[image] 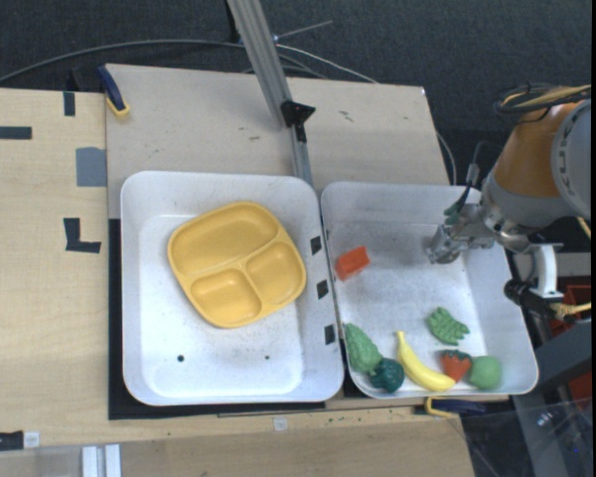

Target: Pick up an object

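My gripper (pixel 442 249) hangs over the upper right part of the right bin (pixel 397 202), its tips close together with nothing between them. An orange block (pixel 352 261) lies at the bin's left side, well left of the gripper. Along the bin's front edge lie a green leafy vegetable (pixel 361 346), a dark teal piece (pixel 386 375), a yellow banana (pixel 420 364), a green ridged piece (pixel 446 325), a red strawberry-like piece (pixel 456 365) and a light green ball (pixel 486 372).
The left bin (pixel 149 266) holds a yellow divided plate (pixel 236 262). A grey metal pole (pixel 263 48) slants down to the wall between the bins. Cables lie at the right edge by the arm.
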Robot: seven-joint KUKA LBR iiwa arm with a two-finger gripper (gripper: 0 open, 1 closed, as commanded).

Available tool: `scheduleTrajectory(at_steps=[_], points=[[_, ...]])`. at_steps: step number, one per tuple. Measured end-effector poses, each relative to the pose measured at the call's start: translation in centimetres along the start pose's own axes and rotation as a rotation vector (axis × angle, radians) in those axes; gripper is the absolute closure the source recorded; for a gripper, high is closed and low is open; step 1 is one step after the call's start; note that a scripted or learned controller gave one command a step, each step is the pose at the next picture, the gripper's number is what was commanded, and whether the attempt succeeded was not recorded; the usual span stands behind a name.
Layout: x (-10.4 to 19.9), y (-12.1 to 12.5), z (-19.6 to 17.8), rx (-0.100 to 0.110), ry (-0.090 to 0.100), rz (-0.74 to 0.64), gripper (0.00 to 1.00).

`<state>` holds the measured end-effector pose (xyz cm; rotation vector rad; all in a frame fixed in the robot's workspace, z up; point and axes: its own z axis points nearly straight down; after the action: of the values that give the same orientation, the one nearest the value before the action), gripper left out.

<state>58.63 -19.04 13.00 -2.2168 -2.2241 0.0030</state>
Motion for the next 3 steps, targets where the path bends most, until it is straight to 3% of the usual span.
scheduleTrajectory(at_steps=[2, 3], points=[[0.1, 0.9, -9.9, -0.006, -0.001, 0.002, 1.00], [5.3, 2.1, -8.9, -0.001, 0.002, -0.003, 1.00]])
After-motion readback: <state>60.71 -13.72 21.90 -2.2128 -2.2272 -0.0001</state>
